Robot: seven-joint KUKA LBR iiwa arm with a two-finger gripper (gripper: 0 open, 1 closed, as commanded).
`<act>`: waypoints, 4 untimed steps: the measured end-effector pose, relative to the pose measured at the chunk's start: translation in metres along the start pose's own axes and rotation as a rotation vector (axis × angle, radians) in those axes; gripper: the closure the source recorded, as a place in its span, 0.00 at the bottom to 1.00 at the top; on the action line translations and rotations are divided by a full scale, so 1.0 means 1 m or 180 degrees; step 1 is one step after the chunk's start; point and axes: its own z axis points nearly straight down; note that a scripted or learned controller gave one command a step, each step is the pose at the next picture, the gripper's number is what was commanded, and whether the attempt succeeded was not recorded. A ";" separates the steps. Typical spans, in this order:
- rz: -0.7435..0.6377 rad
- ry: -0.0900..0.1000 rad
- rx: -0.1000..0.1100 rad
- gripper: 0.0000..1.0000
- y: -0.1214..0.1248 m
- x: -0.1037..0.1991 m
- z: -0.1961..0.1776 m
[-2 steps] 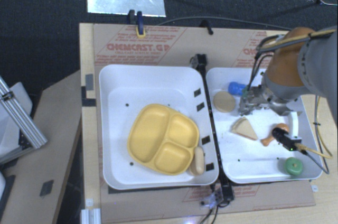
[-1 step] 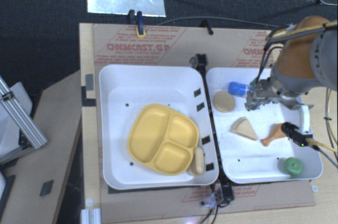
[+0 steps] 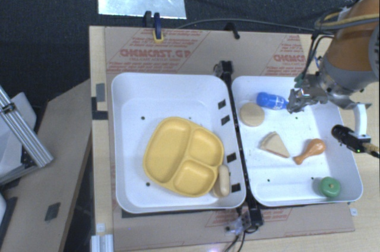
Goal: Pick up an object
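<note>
Overhead, we see 2 shallow white bins side by side on the bench. In the left bin (image 3: pixel 127 126) lies a yellow divided tray (image 3: pixel 181 156) with 3 compartments, turned at an angle, and a small pale bread roll (image 3: pixel 222 180) rests just beside the tray's lower right corner, against the bin's right wall.

In the right bin (image 3: pixel 347 144) we count 5 things. A blue bottle (image 3: pixel 271 101) lies on its side near the upper wall, and a round tan biscuit (image 3: pixel 252 115) sits just below and left of it, close to touching. A pale wedge of cheese (image 3: pixel 275 144) lies near the middle, with an orange drumstick (image 3: pixel 310 151) just to its right, apart from it. A green round fruit (image 3: pixel 329 186) sits in the lower right corner, well apart from the others.

From the right, the grey arm (image 3: pixel 353 37) with its orange band reaches over the right bin. Its gripper (image 3: pixel 297 101) hangs at the right end of the blue bottle, near or touching it; we cannot tell which. Whether the gripper is open, closed or gripping anything we cannot tell, since its tip is dark and small against the bottle. Nothing shows lifted off the bin floor.
</note>
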 end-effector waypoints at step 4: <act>-0.0020 0.0012 0.0019 1.00 0.018 0.158 -0.019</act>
